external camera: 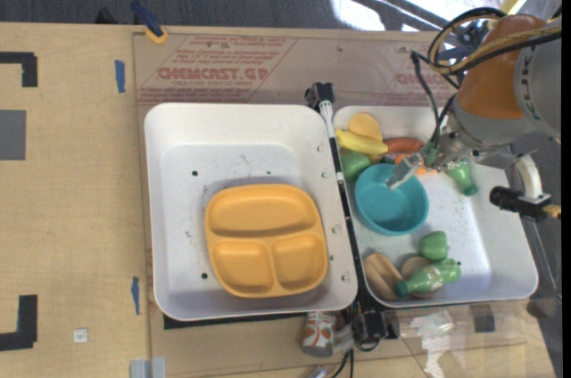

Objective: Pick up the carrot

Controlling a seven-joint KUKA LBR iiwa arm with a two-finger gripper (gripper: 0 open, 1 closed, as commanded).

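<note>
Two bins on the bench, and I'm working the right one: the carrot [403,144] lies just behind the teal bowl [391,199], beside the banana [359,141]. My gripper [409,168] hangs over the bowl's far rim, near the carrot; whether it grips anything, I cannot tell. I'd nudge it back past the rim, straddle the carrot crosswise, then descend.

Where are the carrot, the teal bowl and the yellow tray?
carrot [401,144]: camera view, its orange middle.
teal bowl [391,205]: camera view, inside bottom.
yellow tray [265,237]: camera view, centre divider.
</note>
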